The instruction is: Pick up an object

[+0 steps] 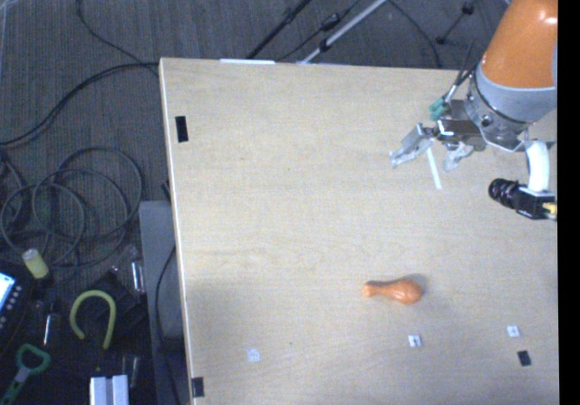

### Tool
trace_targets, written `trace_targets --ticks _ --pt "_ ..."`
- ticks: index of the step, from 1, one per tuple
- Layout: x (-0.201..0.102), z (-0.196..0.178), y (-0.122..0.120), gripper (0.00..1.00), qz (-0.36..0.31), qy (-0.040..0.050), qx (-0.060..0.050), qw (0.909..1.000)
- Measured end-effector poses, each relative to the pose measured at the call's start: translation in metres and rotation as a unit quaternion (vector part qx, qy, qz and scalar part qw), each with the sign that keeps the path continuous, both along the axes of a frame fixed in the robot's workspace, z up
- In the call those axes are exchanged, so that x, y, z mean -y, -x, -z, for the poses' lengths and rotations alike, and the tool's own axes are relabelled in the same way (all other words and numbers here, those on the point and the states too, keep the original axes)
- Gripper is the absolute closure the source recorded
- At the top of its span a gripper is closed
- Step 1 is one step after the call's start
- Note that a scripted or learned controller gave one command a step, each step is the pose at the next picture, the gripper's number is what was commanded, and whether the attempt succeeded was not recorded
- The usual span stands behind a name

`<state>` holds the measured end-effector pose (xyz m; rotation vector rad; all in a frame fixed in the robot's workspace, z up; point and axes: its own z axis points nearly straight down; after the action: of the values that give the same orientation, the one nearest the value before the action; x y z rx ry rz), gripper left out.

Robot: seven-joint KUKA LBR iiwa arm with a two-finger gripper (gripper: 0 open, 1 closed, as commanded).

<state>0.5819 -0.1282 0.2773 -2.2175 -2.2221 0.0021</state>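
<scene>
1. Camera view. Pale wooden tabletop (272, 213), bare but for one thing and a few small markers near its front edge.
2. Orange toy (395, 290): small, pear- or gourd-shaped, lying on its side toward the front right part of the tabletop. Bulb end points right, thin neck points left. Nothing touches it.
3. Arm (521, 41) enters at the back right corner. Hand (435, 151) hangs near the right edge, well apart from the toy and farther back. Fingers splayed wide, nothing between them.
4. Handling, as a guess: looks light, probably rubber or soft plastic, smooth skin, so it may squirt out of a pinch or roll on its round belly.
5. Best hold, by my reading: across the bulb at its widest, fingers closing front-to-back, at right angles to the long axis. The neck is thin and easy to miss.
6. Little risk of breakage; the risk is nudging it away while descending.
</scene>
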Motion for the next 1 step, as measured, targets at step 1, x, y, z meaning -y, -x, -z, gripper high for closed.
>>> trace_targets --ticks 1 --pt "0.0635 -0.0166 -0.0354 0.00 0.026 0.0009 0.000 0.9997"
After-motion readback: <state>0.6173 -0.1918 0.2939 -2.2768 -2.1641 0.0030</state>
